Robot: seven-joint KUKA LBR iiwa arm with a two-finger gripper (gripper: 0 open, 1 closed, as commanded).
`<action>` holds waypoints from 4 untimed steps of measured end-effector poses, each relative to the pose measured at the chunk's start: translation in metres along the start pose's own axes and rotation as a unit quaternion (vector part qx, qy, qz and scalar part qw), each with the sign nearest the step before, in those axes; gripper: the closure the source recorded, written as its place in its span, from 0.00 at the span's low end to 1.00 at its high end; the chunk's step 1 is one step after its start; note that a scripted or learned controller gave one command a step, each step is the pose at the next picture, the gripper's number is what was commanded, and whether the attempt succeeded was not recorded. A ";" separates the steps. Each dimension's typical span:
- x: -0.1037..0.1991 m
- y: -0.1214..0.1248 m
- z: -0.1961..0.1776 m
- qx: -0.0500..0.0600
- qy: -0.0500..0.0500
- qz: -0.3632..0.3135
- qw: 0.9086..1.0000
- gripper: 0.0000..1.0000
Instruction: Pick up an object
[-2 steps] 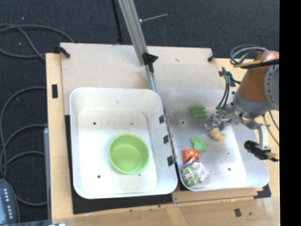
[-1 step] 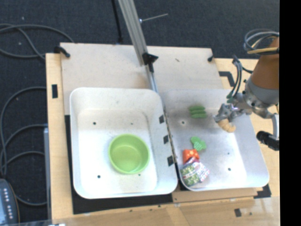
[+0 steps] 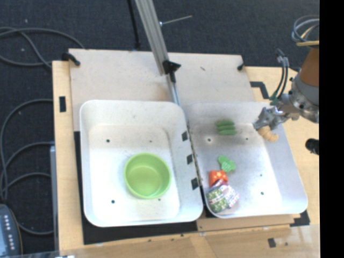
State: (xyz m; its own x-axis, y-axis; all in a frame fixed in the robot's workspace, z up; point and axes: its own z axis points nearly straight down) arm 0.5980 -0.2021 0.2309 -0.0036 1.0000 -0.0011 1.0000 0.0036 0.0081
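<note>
Bench: I saw the pale wooden bench [image 3: 123, 74] carrying both white bins, with dark carpet and loose cables around it.
Left bin: the left bin [image 3: 102, 122] sat on the near-left part of the bench, its wall just beside the right bin's wall.
Right bin: the right bin [image 3: 279, 181] lay to the right, slightly turned, its near-left corner crowded with objects.
Metal rail: a grey metal rail [image 3: 150, 26] ran from the far edge of the view down to the gap between the bins.
Arm: the arm [image 3: 309, 85] came in from the right, its orange band at the view's right edge, over the far-right corner of the right bin.
Green bowl: a lime green bowl [image 3: 147, 175] stood upright in the near half of the left bin.
Gripper: the gripper [image 3: 267, 123] hung at the far-right rim of the right bin; I could not tell from this view whether its fingers were apart or together.
Tan piece: a small tan piece [image 3: 271, 136] showed just beneath the gripper, touching or nearly so; I could not say it was held.
Packet: a green-and-white packet [image 3: 221, 197] lay in the near-left corner, well apart from the gripper.
Green block: a ridged green block [image 3: 226, 127] lay left of the gripper, near but clear of it.
Green toy: a small green toy [image 3: 226, 164] lay mid-bin.
Red item: a red item [image 3: 217, 177] touched the packet's far side.
</note>
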 end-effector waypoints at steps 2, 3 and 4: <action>0.103 -0.010 -0.019 0.004 0.002 -0.003 1.000 1.00; 0.152 -0.010 -0.009 0.004 0.001 -0.002 1.000 1.00; 0.201 -0.005 -0.005 0.003 0.001 -0.002 1.000 1.00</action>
State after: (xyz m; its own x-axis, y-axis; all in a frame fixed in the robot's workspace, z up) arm 0.5927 -0.0011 0.2355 -0.0077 1.0000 0.0014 1.0000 0.0077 0.0011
